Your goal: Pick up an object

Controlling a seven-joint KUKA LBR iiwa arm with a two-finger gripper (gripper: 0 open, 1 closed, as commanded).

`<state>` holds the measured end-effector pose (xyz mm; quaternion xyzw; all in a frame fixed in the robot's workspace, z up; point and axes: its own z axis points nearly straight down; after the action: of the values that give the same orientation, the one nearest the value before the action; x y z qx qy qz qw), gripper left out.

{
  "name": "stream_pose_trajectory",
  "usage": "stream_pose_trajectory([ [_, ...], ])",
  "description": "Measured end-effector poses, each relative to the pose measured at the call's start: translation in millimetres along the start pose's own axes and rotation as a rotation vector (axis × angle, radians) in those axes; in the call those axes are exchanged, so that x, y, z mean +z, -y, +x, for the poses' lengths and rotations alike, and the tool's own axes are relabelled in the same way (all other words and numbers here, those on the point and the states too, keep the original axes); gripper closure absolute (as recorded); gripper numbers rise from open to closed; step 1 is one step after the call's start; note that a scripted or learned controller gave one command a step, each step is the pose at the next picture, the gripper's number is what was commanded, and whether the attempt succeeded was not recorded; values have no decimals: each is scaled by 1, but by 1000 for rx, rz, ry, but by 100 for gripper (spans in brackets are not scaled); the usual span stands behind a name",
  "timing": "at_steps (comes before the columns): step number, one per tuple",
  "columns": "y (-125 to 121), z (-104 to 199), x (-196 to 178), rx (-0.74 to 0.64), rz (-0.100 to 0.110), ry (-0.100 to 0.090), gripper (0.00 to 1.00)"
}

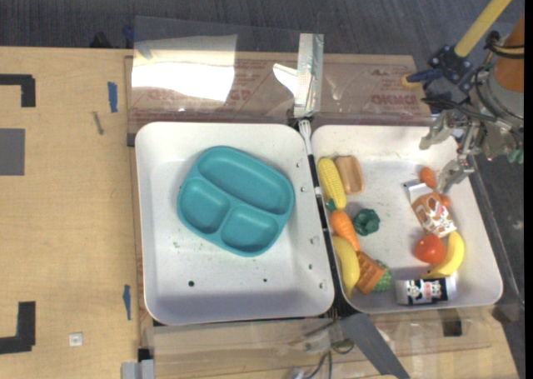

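My gripper (447, 152) hangs over the far right part of the right bin (391, 148), open, with nothing between its fingers. Just below it lie a small orange piece (427, 176) and a white and orange snack packet (432, 211). Further toward the front are a red tomato (429, 249), a yellow banana (453, 256) and a small dark can (425, 290). Along the bin's left side lie a corn cob (331, 182), a bread piece (351, 174), a carrot (343, 228), a green toy (366, 221) and a yellow piece (348, 266).
The left bin (166, 277) holds a teal divided plate (237, 200). A clear plastic sheet (216, 77) stands behind the bins. Wooden bench (58, 202) stretches to the left. The arm's cables and a yellow rod (491, 11) crowd the top right.
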<state>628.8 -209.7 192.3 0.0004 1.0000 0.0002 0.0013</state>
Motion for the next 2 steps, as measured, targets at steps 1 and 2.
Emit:
stream_pose_trajectory([
  [1,11,18,95,69,0,5,0],
  [2,5,24,104,136,0,3,0],
])
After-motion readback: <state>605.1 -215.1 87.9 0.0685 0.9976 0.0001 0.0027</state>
